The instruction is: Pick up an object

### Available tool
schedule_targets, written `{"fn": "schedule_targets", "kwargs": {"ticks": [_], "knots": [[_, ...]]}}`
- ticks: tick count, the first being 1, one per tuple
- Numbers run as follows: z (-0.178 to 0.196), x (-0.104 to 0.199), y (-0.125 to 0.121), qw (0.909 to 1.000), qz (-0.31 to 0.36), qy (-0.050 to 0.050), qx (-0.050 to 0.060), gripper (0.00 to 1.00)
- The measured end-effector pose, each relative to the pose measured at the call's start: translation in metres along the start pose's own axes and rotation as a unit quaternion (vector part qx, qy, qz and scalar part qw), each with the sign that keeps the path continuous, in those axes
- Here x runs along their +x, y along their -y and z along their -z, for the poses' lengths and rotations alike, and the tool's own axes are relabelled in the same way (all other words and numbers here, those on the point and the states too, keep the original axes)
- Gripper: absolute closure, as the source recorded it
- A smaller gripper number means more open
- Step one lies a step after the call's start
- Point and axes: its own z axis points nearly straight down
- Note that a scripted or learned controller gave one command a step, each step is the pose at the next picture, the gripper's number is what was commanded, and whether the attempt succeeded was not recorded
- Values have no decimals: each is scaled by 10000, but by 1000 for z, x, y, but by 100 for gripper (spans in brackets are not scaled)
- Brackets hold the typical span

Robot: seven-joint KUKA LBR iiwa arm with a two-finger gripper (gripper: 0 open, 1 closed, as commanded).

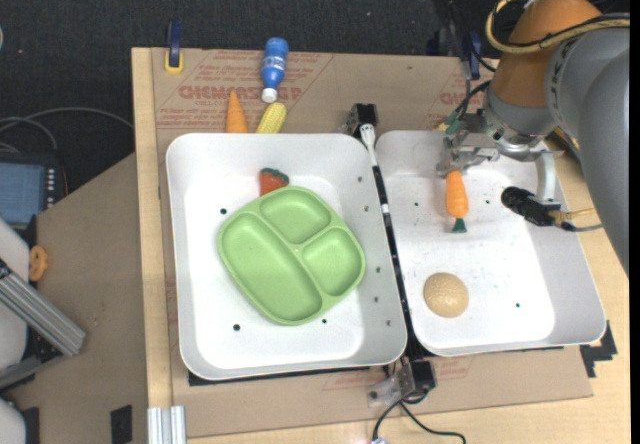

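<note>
In the right bin (560, 312) an orange toy carrot (456, 195) points its green end toward the front. Its upper end sits between the fingers of my gripper (455, 164), which comes in from the right and is shut on it at the bin's back left. A tan round ball (446, 294) lies nearer the front of the same bin, apart from the carrot.
The left bin (200, 332) holds a green divided plate (290, 252) with a small red piece (273, 179) at its back edge. Behind the bins lie a blue and white bottle (273, 67), another carrot (235, 115) and a yellow corn cob (271, 117).
</note>
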Motion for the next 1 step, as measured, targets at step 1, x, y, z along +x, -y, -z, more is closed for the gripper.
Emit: {"fn": "schedule_targets", "kwargs": {"ticks": [1], "knots": [[94, 48, 47, 10000, 6, -13, 6, 100]]}}
